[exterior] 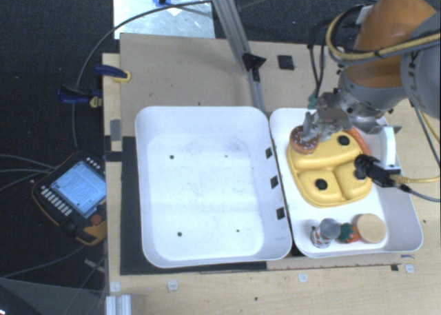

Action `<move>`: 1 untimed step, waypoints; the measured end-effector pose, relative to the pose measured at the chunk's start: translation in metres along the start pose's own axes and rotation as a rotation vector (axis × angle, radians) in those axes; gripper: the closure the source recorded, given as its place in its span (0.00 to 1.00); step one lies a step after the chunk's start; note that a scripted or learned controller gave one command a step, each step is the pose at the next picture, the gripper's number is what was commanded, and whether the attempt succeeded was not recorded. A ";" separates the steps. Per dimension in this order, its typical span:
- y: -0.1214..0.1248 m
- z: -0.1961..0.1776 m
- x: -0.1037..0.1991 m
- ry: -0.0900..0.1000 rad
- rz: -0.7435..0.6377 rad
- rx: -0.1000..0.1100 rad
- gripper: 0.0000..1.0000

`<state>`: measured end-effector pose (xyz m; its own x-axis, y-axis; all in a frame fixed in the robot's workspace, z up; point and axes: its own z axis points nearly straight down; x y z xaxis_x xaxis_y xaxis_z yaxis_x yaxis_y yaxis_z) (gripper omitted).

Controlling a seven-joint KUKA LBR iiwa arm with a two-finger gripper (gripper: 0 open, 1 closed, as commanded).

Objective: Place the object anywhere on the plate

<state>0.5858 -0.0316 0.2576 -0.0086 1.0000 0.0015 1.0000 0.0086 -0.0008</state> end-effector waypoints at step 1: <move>-0.024 0.016 0.051 0.001 -0.001 0.002 1.00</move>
<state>0.5612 0.0191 0.2417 -0.0093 1.0000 0.0023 1.0000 0.0093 -0.0023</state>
